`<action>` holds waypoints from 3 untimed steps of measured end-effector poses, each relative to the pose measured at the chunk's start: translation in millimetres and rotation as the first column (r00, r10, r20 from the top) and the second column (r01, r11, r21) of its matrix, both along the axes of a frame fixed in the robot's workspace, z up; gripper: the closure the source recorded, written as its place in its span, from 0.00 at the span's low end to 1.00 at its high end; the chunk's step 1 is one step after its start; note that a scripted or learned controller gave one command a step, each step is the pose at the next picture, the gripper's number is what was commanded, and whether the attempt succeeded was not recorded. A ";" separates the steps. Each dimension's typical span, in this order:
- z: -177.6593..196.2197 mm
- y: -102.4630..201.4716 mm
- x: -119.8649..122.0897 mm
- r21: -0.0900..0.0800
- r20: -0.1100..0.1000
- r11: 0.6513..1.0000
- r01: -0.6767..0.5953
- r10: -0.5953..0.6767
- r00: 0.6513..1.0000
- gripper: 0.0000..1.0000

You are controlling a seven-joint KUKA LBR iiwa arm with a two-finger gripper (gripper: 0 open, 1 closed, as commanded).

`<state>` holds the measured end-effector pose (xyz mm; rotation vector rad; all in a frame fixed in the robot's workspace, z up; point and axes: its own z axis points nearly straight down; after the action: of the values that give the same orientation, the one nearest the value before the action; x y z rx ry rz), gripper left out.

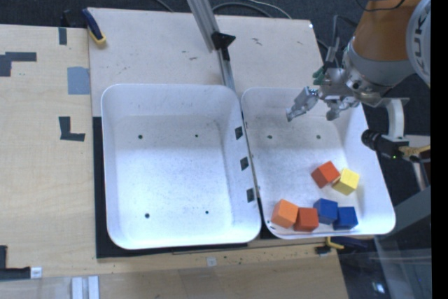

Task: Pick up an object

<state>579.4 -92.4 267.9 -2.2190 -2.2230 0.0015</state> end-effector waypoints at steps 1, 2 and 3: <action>13.2 48.0 46.5 0.001 0.004 1.000 -0.006 0.006 1.000 0.00; -10.8 70.2 31.4 0.000 -0.004 1.000 -0.002 0.002 1.000 0.00; -46.7 -9.4 6.2 -0.004 -0.005 1.000 0.009 -0.009 1.000 0.00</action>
<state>585.6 -101.8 221.2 -2.2280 -2.2127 0.0115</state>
